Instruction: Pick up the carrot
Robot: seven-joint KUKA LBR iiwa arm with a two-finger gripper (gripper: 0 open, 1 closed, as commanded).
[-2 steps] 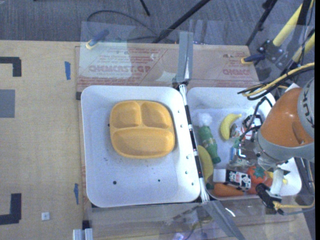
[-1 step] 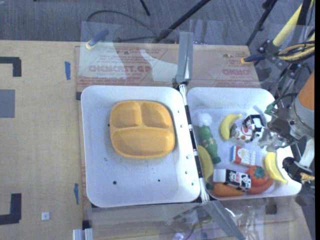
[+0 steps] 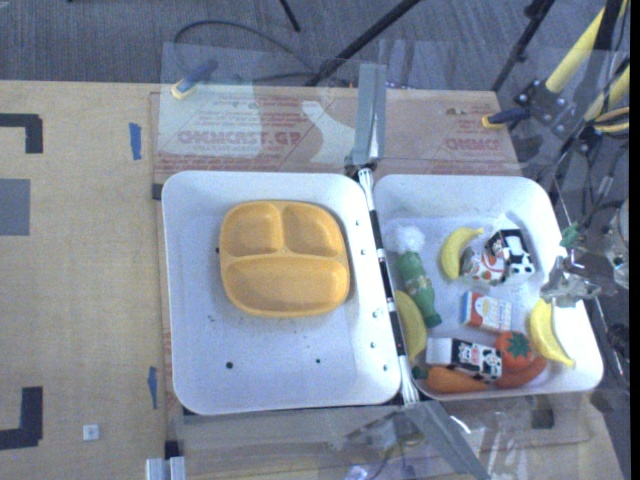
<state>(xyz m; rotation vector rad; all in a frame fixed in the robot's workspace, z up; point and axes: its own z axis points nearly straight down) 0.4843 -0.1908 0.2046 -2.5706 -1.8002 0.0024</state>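
carrot (image 3: pixel 455 380) | orange, tapered | lying flat | right bin, front edge, near left corner

We see the carrot (image 3: pixel 455 379) partly hidden beneath a small milk carton (image 3: pixel 468 357); its print is too blurred to read.

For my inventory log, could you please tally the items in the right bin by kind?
Bananas: 3
Carrot: 1
Tomato: 1
Green bottle: 1
Cow-print cartons: 2
Small juice carton: 1
White ball: 1
Total: 10
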